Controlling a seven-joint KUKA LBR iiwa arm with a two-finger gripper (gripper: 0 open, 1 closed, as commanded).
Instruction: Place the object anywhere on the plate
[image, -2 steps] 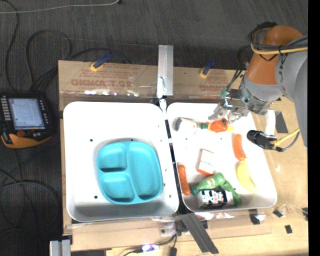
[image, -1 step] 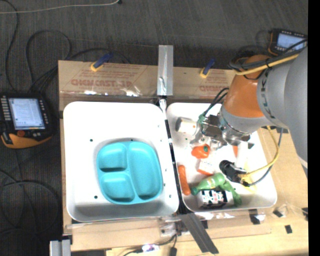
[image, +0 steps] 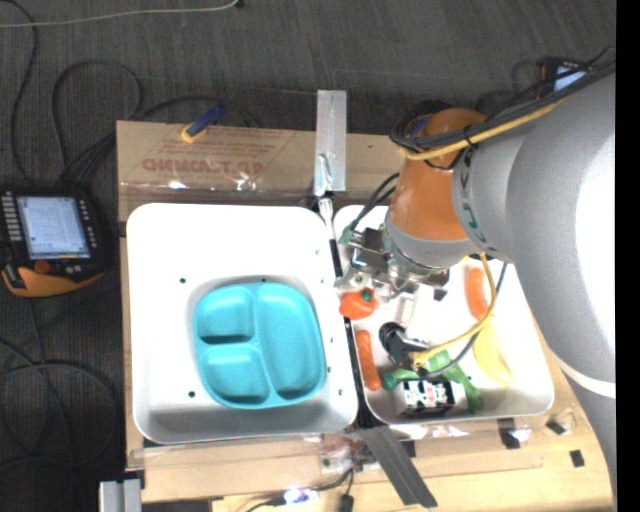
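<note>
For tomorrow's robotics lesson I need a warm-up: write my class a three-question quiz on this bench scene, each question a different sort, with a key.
1. True or false: the turquoise plate lies in the left bin.
2. Multiple choice: the arm's wrist hangs over A) the left bin, B) the right bin, C) the cardboard sheet.
3. Fill in: the plate has ___ compartments.

Key: 1 true; 2 B; 3 three.
</note>
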